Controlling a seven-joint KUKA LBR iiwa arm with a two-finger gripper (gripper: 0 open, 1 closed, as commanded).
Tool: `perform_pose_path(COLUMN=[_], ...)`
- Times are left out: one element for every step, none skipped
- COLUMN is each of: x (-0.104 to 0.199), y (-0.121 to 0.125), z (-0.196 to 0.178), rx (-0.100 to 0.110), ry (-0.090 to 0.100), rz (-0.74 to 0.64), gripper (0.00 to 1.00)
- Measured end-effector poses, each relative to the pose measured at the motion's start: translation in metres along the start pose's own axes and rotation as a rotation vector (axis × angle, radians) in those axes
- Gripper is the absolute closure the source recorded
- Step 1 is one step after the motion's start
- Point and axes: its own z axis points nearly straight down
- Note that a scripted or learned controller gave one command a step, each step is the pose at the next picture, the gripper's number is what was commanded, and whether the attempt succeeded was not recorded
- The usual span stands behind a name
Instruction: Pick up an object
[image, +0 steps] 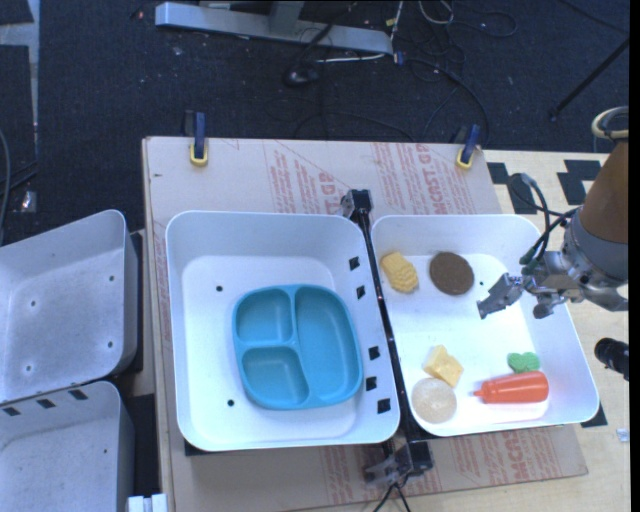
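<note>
The surface, a board printed with red lettering, carries two shallow white bins side by side. The left bin holds a blue divided tray lying flat near its middle. The right bin holds the small play-food pieces the task could take: an orange carrot with a green top near the front right, a pale round disc at the near left corner with a yellow cheese-like wedge just beside it on the far side, a brown round patty toward the far side, and a yellow ridged piece like corn to the left of the patty. The arm reaches in from the right, and its end effector hangs over the right part of that bin, between the patty and the carrot, apart from both. Its two dark fingers look spread, though the slant makes how wide hard to judge, and nothing sits between them. Judged from this, nothing has been picked up: every piece lies on the bin floor, and choosing one, descending, closing and lifting are all left to do.
</note>
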Motion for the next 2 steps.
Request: perform_pose_path(x=[0.0,0.004], y=[0.002,-0.001], z=[-0.006,0.058], rx=[-0.011,-0.005], ry=[-0.002,-0.001], rz=[-0.003,-0.001], gripper=[0.0,0.0])
